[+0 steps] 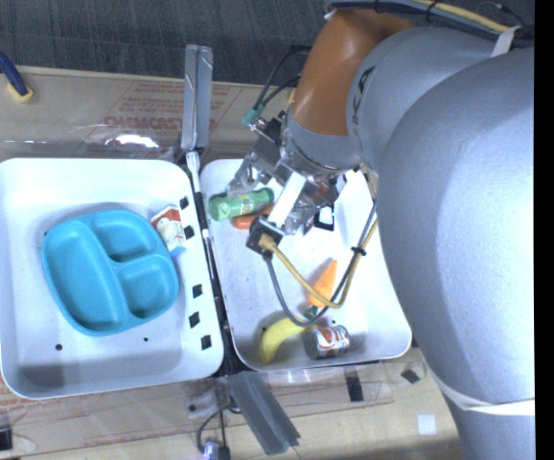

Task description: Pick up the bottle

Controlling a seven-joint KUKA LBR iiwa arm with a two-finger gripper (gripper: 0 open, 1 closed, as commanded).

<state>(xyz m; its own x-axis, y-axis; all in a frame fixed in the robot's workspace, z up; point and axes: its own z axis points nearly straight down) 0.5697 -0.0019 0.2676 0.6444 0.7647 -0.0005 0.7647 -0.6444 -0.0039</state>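
Left bin [9, 257] holds a blue divided tray [109, 271] with a small red-and-white carton [169, 228] at its upper right corner. Right bin [392, 329] holds a banana [279, 337], a carrot [323, 278] and a small can [331, 340].

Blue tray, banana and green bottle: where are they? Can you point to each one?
blue tray [85, 286], camera view, on its big left compartment.
banana [279, 338], camera view, on the middle of its yellow body.
green bottle [242, 203], camera view, on its green side.

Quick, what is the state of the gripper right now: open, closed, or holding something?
Gripper: low in the right white bin, at the green plastic bottle; open or closed cannot be told.
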